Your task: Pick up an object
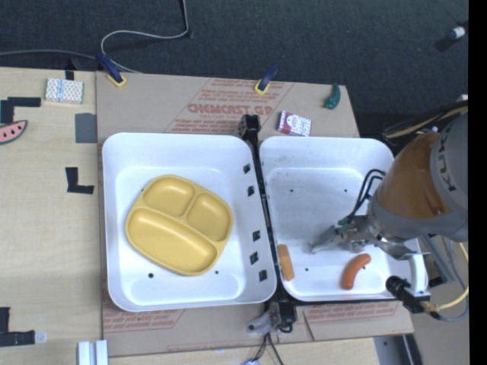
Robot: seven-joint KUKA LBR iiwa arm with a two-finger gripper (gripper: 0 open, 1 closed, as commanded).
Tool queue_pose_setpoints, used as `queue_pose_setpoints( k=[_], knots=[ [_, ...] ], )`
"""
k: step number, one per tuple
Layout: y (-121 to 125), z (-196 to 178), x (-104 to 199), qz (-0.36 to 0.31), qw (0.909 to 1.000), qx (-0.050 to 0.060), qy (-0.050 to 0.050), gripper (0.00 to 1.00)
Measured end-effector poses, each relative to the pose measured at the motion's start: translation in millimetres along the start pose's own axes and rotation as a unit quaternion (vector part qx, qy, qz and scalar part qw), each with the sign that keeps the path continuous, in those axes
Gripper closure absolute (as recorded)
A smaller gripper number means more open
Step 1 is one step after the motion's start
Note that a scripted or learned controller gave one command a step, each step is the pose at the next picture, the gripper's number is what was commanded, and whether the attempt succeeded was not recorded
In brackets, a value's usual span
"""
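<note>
Two small orange sausages lie in the right bin. One sausage rests against the bin's left wall near the front. The other sausage lies near the front right, curved and tilted. My gripper hangs low over the bin floor between them, pointing left, with nothing visibly held. It is a short way right of the left sausage and up-left of the right one. The arm's orange band sits over the bin's right side.
A yellow divided plate lies in the left bin. A small red-and-white packet and a green clip lie on the cardboard behind the bins. Cables run along the arm at the right.
</note>
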State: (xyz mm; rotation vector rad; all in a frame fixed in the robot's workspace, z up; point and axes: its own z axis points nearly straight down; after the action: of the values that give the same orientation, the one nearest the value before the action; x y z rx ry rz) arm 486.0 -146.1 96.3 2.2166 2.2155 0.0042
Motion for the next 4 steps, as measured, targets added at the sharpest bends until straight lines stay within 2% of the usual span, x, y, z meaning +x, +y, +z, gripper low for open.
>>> queue_pose_setpoints(
  k=[1,2,3,4],
  knots=[
    [0.4,-9.2,1.0,-0.001,1.0000,0.000,0.001,1.00],
    [0.3,-9.1,1.0,0.000,1.0000,0.001,0.001,0.00],
    [0.8,-18.3,2.2,-0.001,1.0000,0.001,0.002,1.00],
    [0.7,-18.2,2.2,-0.001,1.0000,0.001,0.002,0.00]
  ],
)
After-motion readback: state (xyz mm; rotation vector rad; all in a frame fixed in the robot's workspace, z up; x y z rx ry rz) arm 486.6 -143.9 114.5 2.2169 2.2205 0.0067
